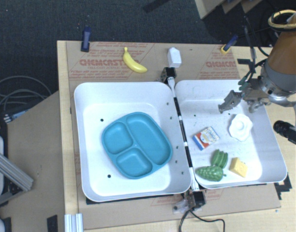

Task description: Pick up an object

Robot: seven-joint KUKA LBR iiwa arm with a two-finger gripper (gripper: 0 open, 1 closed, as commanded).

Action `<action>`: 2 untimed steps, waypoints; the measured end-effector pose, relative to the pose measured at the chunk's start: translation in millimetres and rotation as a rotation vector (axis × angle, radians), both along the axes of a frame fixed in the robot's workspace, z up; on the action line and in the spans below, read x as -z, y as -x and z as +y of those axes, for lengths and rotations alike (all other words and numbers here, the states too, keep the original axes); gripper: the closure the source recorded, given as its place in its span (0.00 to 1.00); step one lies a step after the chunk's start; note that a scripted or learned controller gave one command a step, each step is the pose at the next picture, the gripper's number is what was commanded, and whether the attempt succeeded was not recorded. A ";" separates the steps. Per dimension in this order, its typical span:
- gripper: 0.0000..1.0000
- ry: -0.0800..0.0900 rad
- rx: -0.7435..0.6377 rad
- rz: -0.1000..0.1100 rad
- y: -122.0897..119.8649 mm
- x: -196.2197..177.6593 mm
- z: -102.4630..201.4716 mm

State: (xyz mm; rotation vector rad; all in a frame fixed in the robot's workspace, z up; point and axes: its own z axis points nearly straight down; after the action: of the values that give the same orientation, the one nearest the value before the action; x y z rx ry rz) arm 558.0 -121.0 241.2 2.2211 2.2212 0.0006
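My hand (241,102) hangs over the far part of the right bin (273,151), its fingers spread apart with nothing between them. My grey arm (282,62) reaches in from the right, the orange band above the wrist. Just on the near side of my hand lies a white round piece (240,127). To its left rests a small red, white and blue packet (206,137). Nearer the front edge sit a green pepper (219,158), a bumpy green vegetable (209,173) and a yellow block (238,167), close together. In the left bin (90,100) lies a blue plate with three compartments (135,144). On the table (70,62) beyond the bins, a yellow banana (133,62) lies near a small white object (174,57).
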 end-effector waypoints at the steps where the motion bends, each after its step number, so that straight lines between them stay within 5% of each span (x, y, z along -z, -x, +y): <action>1: 0.00 -0.001 0.001 0.004 52.9 92.0 8.8; 2: 0.00 -0.001 0.001 0.003 79.7 141.4 4.4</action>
State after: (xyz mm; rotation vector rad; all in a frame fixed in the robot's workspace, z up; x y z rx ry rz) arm 478.4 -116.7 99.8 2.2247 2.2216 -0.0015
